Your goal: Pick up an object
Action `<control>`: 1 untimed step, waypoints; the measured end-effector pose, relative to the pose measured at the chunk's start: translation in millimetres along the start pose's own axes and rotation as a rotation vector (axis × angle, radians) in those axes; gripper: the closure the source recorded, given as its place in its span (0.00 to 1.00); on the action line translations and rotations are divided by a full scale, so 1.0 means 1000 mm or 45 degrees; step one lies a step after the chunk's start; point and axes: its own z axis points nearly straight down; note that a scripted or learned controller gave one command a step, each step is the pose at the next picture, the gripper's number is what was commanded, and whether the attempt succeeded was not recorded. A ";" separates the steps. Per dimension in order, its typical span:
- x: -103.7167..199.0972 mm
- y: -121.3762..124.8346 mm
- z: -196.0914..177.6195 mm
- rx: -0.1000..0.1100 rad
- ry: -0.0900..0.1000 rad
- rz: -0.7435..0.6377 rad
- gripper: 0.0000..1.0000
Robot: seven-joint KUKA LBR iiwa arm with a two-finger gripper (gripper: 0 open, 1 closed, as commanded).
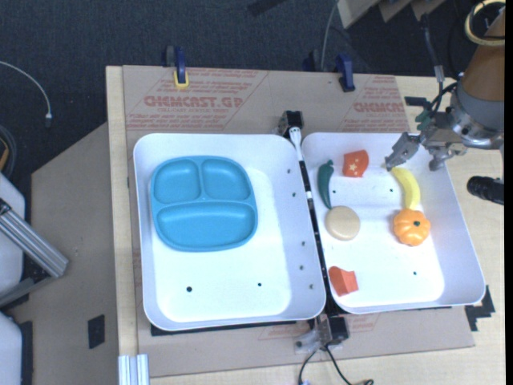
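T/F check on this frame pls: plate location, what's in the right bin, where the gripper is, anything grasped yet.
1. The blue divided plate lies in the left bin. True.
2. The right bin holds only two items. False: it holds a banana, an orange pumpkin-like fruit, a green pepper, a beige round piece and two red pieces.
3. The gripper is over the far right part of the right bin, near the banana's upper end. True.
4. The gripper has the green pepper lifted between its fingers. False: the pepper lies on the bin floor by the left wall, apart from the gripper.
5. The banana lies just above the orange fruit in the view. True.
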 end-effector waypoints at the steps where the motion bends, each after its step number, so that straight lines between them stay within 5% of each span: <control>1: 0.001 0.003 -0.009 -0.019 -0.003 -0.004 0.00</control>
